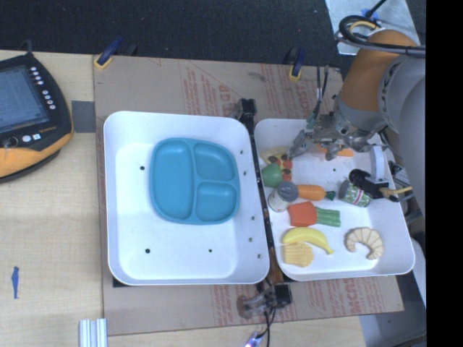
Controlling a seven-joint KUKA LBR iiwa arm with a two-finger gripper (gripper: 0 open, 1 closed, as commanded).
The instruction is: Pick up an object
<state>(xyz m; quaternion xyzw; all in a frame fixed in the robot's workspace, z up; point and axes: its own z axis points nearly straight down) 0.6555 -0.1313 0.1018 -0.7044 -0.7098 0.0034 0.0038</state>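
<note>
- Two shallow white bins sit side by side on a wooden bench, seen from above at a slant.
- The left bin (126, 215) holds a blue divided plate (194, 181), lying flat near its middle.
- The right bin (394, 262) holds a scatter of toy food, and everything below is placed relative to it.
- The grey arm with its orange band (370, 67) reaches in over the bin's far right corner.
- The gripper (318, 144) hangs over the bin's far edge; whether it is spread or closed cannot be told, and nothing is seen between its tips.
- Near the bin's front edge lie a banana (307, 238) and a croissant (365, 241).
- In the bin's middle lies a carrot (311, 191), just beside a grey round piece (286, 191).
- By the bin's right wall lies a small can (357, 194).
</note>
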